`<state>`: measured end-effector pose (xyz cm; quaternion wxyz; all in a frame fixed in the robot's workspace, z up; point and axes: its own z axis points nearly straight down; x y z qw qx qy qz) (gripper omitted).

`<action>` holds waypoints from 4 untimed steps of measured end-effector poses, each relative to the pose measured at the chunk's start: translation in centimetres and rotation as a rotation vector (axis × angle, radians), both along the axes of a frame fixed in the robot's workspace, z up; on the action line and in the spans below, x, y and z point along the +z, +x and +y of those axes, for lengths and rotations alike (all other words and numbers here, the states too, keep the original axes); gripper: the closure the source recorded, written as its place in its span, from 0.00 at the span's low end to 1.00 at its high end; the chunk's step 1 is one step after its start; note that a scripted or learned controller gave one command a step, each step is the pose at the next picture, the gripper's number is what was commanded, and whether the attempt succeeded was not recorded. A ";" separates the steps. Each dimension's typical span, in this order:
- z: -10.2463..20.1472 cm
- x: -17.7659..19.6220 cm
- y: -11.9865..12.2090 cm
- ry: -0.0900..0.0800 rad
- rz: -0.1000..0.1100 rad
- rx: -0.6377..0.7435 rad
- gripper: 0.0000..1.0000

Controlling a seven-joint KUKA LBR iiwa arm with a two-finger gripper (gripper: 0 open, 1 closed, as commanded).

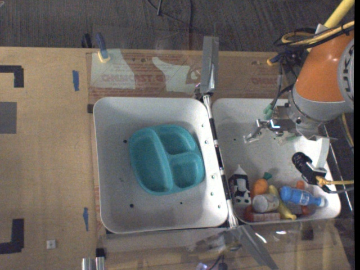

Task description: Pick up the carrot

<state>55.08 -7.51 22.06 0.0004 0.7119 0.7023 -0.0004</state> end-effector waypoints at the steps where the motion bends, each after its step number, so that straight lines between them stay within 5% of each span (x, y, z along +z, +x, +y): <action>1: -1.3 -3.7 -4.0 0.003 0.003 0.337 0.00; 2: -2.7 -10.8 -5.7 -0.004 -0.026 0.287 0.00; 3: -2.7 -9.7 -5.7 0.002 -0.023 0.286 1.00; 4: -1.3 -3.7 -7.1 0.000 0.000 0.075 1.00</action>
